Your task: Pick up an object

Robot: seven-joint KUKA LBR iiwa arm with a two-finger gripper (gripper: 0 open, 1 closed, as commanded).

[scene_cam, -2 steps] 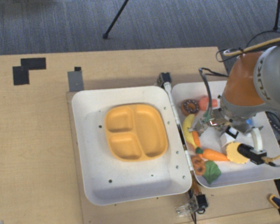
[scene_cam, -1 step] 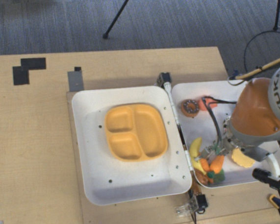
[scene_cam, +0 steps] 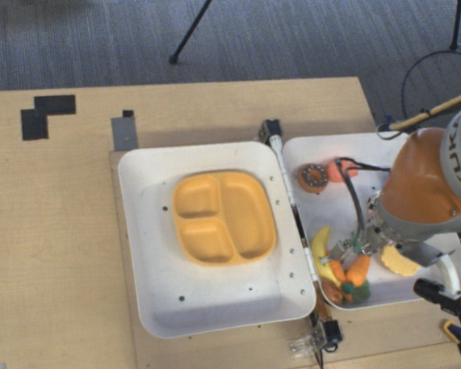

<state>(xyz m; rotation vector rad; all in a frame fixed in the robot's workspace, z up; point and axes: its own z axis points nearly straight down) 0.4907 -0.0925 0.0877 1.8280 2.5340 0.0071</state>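
My tool poised above the carrot, approach step; grip state apparently obscured; next, descend and close

You are looking down on a wooden bench with two white bins side by side. The left bin holds a yellow divided plate, lying flat near its middle. The arm reaches in from the right over the right bin, its orange band above the wrist. The gripper sits low over a cluster of toy food at that bin's near left corner: a yellow banana just to its left, an orange carrot with a green end directly beneath. A pale yellow wedge lies to its right. A chocolate doughnut rests at the far left, well apart.
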